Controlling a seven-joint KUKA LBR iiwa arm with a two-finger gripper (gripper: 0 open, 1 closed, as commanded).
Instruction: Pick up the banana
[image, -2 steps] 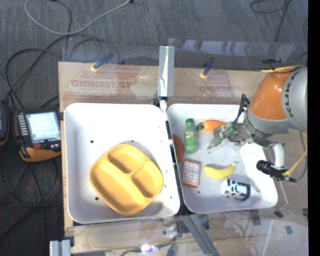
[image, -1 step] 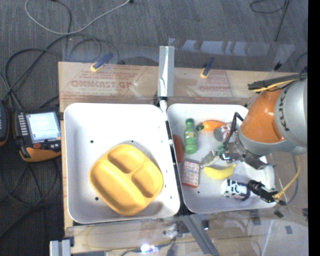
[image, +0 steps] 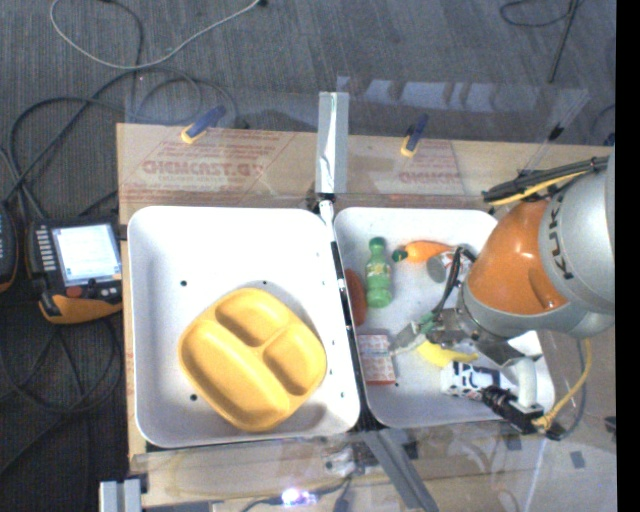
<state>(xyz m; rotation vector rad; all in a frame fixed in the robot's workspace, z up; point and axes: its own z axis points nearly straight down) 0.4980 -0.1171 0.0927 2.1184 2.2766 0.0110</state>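
Yellow banana (image: 446, 353) lies in the right bin (image: 420, 400), lower right of the frame, right under my gripper (image: 440, 335), which sits low over it because it is my target; whether my gripper has it I cannot tell. Sharing that bin are a green bottle (image: 378, 272) and an orange carrot (image: 428, 250); the left bin (image: 160, 250) holds a yellow divided plate (image: 253, 357).

Grey arm (image: 585, 240) reaching in from right, orange-banded wrist bent downward, tool (image: 432, 338) apparently low, partly hidden
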